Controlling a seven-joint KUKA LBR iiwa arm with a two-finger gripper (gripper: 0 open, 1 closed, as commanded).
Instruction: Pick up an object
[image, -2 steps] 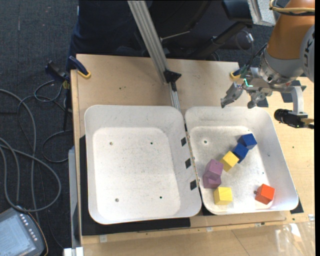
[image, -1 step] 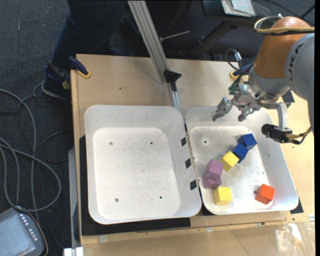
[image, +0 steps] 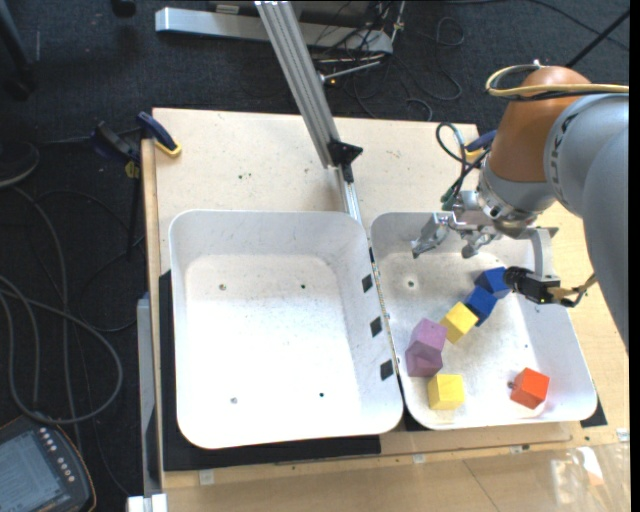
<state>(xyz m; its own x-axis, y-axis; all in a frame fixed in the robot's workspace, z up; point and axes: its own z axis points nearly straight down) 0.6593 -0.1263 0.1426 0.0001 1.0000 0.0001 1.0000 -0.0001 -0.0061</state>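
Note:
The right bin (image: 398, 262) holds several small blocks. A blue block (image: 491, 281) lies near its middle with a second blue block (image: 480, 304) touching it, and a yellow block (image: 460, 320) sits just below them. A purple block (image: 426, 348) lies left of centre. Another yellow block (image: 446, 390) and an orange block (image: 530, 387) rest near the front wall. My gripper (image: 448, 244) hangs over the far part of this bin, above and to the left of the blue blocks. It is open, and nothing sits between its fingers.
The left bin (image: 262, 330) stands beside the right one, with a slanted metal rail (image: 305, 85) running down to the gap between them. A blue and yellow clamp (image: 150, 135) lies at the bench's far left corner. Cables trail from the arm's wrist (image: 535, 288).

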